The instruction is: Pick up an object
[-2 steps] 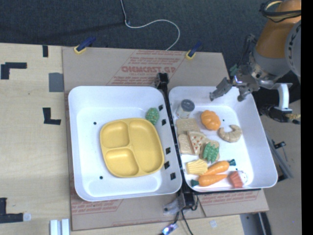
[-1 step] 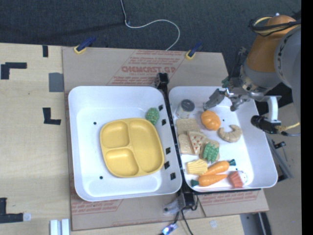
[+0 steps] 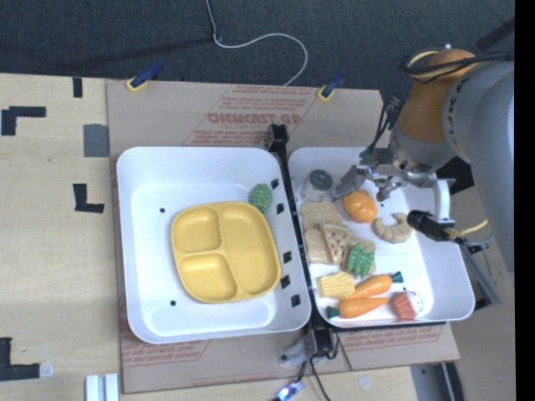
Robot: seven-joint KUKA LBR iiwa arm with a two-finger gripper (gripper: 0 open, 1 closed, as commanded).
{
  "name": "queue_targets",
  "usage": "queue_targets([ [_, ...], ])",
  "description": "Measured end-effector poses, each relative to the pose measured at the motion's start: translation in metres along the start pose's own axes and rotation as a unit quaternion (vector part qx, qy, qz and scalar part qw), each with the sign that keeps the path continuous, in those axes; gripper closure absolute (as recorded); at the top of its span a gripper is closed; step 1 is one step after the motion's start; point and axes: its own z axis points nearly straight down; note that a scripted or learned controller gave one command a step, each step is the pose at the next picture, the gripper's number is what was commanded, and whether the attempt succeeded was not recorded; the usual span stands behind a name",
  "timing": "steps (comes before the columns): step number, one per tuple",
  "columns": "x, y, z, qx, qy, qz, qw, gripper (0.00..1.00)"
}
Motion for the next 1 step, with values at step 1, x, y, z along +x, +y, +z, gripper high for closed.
queue_targets([
  [1,0.0004,0.0006,0.0375,-0.003,-0.001,0.000,1.0000,0.00],
])
